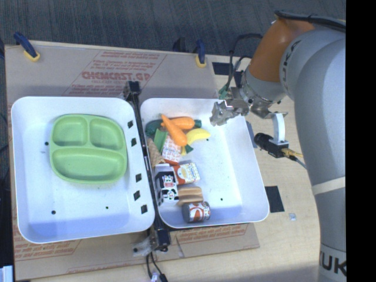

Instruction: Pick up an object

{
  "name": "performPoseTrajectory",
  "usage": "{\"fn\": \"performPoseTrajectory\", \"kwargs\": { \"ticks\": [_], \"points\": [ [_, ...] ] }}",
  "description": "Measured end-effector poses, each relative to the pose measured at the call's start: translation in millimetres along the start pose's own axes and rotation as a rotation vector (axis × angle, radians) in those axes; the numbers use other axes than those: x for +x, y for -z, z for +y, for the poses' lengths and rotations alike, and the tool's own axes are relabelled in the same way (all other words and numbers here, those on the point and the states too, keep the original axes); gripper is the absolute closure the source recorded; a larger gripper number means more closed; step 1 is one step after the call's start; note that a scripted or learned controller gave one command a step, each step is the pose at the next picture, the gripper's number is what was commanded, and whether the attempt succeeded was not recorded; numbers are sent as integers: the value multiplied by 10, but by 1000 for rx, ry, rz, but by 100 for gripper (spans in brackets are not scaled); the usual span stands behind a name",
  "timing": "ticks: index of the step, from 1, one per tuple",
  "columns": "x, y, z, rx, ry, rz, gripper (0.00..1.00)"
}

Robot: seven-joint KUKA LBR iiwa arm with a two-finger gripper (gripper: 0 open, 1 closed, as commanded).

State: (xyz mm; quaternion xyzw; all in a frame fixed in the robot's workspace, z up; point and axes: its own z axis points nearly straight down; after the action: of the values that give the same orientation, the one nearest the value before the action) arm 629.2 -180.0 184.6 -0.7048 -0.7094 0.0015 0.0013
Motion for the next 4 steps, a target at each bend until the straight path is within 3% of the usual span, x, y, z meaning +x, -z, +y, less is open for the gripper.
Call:
{"fn": "performPoseTrajectory", "kwargs": {
  "ticks": [1, 2, 3, 4],
  "points": [
    [715, 132, -797, -1, 2, 1, 100],
    [576, 334, -1195, -2, -2, 0, 100],
    [578, 332, -1195, -1, -1, 0, 0],
    [368, -898, -810, -8, -2, -1, 0]
  ]
}}
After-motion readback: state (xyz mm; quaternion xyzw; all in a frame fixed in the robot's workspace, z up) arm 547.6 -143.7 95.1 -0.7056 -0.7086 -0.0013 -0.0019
